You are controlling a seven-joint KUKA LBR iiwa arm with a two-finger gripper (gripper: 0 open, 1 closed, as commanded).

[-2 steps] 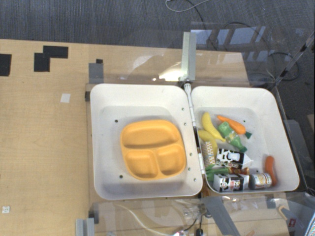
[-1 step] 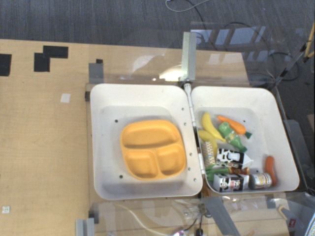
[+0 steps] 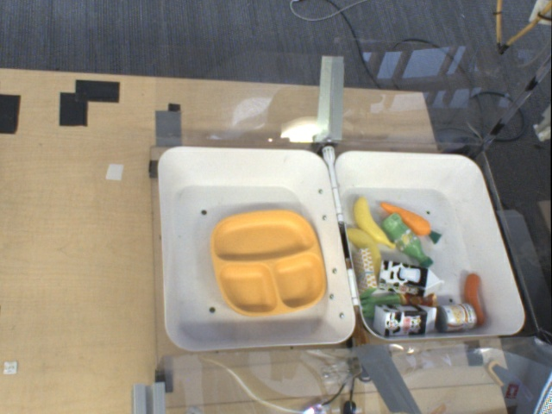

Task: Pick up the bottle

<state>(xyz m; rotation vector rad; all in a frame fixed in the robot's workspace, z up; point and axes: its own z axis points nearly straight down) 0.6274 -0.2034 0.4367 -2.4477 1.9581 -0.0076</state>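
How wide the end effector stands, and whether it has hold of anything, you cannot tell from this view.

Your bottle [image 3: 405,235] is the green one in the right bin [image 3: 479,198]. It lies on its side at a slant, near the middle of that bin's clutter. A carrot [image 3: 408,218] lies just above it, touching or nearly so, and two bananas [image 3: 368,222] lie just to its left, towards the wall between the bins. Below the bottle you see a cow-patterned carton [image 3: 403,276] lying flat. A second cow-patterned box [image 3: 401,321] sits at the near edge with a silver can [image 3: 455,317] just beside it on the right. A red sausage [image 3: 472,292] lies by the bin's right wall.

The left bin [image 3: 175,231] holds a yellow divided plate [image 3: 267,261], lying flat. Both bins sit side by side on the bench [image 3: 78,257].
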